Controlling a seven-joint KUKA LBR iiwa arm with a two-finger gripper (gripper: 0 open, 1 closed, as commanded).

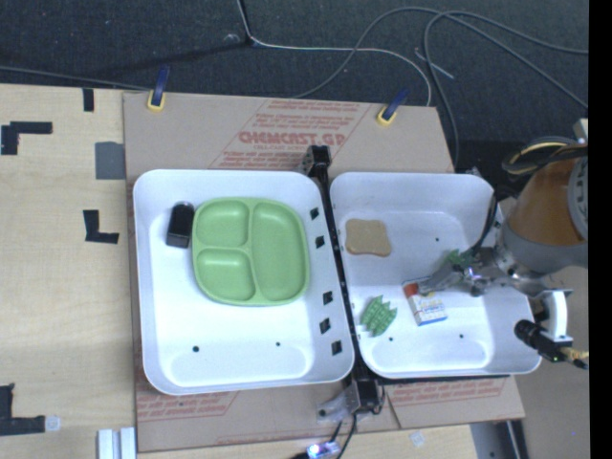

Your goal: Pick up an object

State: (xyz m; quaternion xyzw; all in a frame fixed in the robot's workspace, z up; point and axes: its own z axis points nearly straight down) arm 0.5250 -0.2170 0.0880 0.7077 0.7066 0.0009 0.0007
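The right bin holds a tan bread-shaped piece at its back left. A green leafy toy lies near its front left. A small white box with red and blue print sits in the middle. My gripper reaches in from the right and hangs low, just above and right of the small box, close to its red end. A small green object sits right behind the gripper, partly hidden by it. I see nothing held.
The left bin holds a green divided plate and a small black block at its left. A black divider strip runs between the bins. The grey arm body stands over the right bin's right rim.
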